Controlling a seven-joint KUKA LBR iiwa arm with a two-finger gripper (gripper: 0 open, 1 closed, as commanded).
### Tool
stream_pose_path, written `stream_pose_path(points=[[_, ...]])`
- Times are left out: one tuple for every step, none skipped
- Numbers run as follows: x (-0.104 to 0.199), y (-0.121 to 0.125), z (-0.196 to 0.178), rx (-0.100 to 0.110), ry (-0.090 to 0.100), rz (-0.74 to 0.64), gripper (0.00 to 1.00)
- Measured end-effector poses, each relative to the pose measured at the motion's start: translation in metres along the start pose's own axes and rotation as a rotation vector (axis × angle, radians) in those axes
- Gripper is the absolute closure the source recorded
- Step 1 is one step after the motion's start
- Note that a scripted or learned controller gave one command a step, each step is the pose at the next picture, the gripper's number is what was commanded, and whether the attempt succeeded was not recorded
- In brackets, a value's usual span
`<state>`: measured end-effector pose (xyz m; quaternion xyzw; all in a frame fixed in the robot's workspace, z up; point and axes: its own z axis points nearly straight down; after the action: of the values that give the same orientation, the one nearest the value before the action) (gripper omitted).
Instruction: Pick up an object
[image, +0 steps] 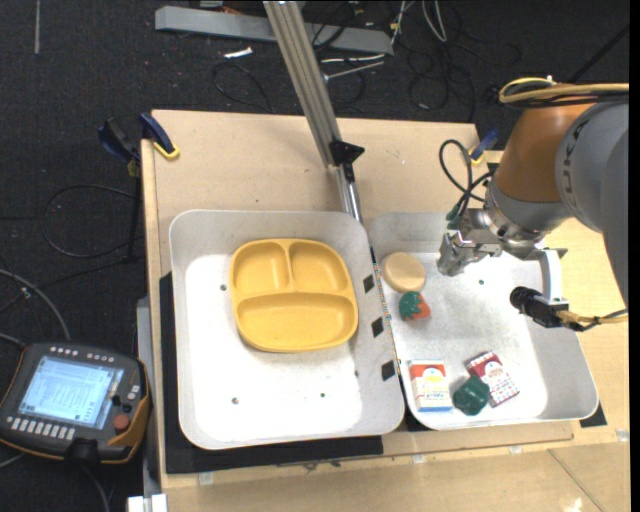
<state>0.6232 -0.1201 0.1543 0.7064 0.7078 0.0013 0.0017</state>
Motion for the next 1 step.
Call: stream_pose_path(points=[[0.0020, -0.0084, -0.0533, -0.002, 0.000, 0.000, 1.00]])
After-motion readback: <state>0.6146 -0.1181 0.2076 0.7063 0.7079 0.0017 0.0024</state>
